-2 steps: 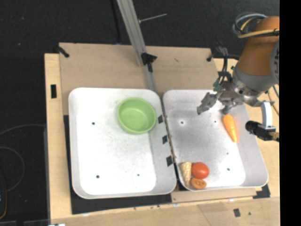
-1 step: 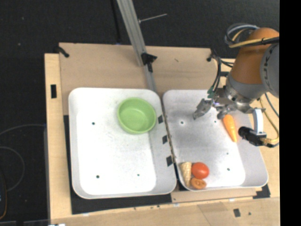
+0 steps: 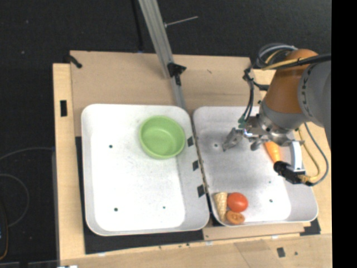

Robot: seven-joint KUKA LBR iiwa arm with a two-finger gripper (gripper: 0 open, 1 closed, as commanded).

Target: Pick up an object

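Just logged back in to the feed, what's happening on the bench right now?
The grey arm reaches in over the right bin, its pincer above the bin's upper part with nothing between its fingers. A red tomato-like item, a tan cone-shaped piece and a small orange piece lie at that bin's near edge. A green bowl sits in the left bin.

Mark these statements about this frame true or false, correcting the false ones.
1. The green bowl sits in the left bin. True.
2. The pincer holds the tomato. False: the tomato lies apart from it, near the right bin's front edge.
3. The arm hangs over the right bin. True.
4. The bread piece lies in the left bin. False: it lies beside the tomato in the right bin.
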